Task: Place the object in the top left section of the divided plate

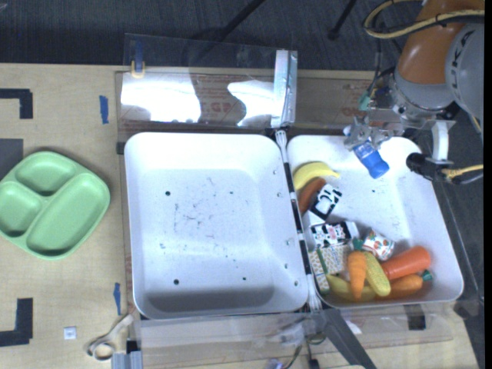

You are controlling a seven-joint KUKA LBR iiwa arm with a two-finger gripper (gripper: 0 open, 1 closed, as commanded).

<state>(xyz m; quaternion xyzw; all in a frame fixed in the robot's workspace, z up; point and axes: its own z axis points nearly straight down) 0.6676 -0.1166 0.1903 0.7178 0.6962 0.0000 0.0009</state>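
The pincer (367, 146) hangs over the far part of the right bin (446, 229), below the grey wrist and orange band of the arm (430, 60). A small blue object (372, 161) sits at its tip, tilted, and appears to be clamped between the fingers and raised clear of the bin floor; the pincer is judged closed on it, though the view is slanted and the contact faces are small.

The blue object looks like a short, rigid block or small bottle, probably plastic. Judgement: light, stiff, not fragile, with a smooth skin that could slip or swing if held only by one end. The better hold would be across its short width near the middle, so that it hangs level.

Nearer in the same bin lie a banana (311, 174), a reddish-brown piece beside it (307, 196), black-and-white printed cards or packets (330, 217), toy carrots (406, 264) and a corn cob (375, 274), all well apart from the pincer.

The left bin (154, 283) lies between the load and its goal. The green divided plate (100, 198) rests on the surface (61, 98) at the far left. Its top left section (42, 169) carries nothing, so placement is not yet done.
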